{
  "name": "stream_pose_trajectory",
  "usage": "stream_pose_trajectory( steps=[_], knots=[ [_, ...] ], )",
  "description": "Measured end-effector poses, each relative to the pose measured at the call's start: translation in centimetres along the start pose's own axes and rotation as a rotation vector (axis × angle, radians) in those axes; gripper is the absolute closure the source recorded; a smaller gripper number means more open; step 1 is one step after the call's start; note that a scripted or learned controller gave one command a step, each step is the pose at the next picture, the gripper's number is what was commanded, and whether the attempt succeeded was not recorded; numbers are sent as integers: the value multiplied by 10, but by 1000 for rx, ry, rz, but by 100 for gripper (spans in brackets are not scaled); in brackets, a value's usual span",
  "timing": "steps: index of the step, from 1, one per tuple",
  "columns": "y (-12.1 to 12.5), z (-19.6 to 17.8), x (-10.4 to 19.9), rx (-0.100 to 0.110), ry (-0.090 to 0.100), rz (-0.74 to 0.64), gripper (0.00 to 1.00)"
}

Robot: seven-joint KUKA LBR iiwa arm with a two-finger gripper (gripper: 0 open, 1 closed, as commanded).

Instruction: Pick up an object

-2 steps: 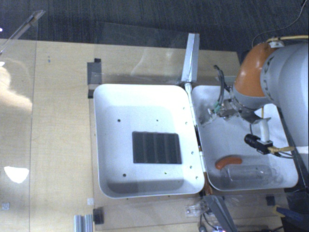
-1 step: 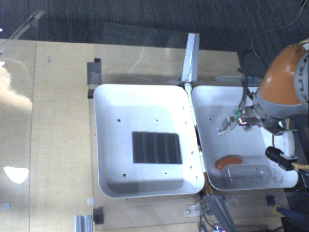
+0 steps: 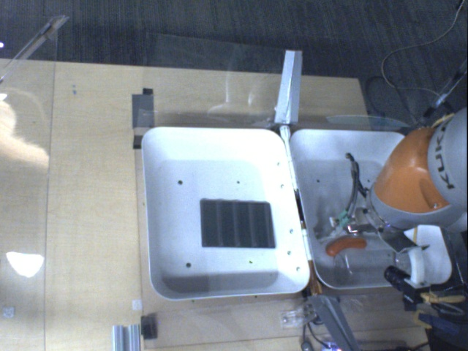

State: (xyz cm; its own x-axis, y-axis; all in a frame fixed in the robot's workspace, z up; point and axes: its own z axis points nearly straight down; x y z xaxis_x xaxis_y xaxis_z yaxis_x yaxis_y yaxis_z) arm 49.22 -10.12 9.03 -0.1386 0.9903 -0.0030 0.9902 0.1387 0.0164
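Orange-banded arm (image 3: 413,178) hangs over a small orange sausage-shaped object (image 3: 346,246); gripper (image 3: 356,225) state unclear.

A pale wooden worktop (image 3: 80,218) is carrying two shallow white bins set side by side, their inner rims touching. The left bin (image 3: 164,159) is sitting near the middle of the worktop, the right bin (image 3: 322,152) just beside it toward the right edge. A small dark block (image 3: 144,108) is lying against the left bin's far-left corner, and another dark block (image 3: 148,327) is sitting near its front-left corner. A metal upright (image 3: 289,86) is standing where the bins meet at the back.
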Motion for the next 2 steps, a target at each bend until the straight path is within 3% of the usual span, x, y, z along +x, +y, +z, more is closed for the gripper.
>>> stream_pose_trajectory(
  steps=[1, 2],
  knots=[
    [4, -12, 0, -11, -3, -2, 100],
    [4, -12, 0, -10, -3, -2, 0]
  ],
)
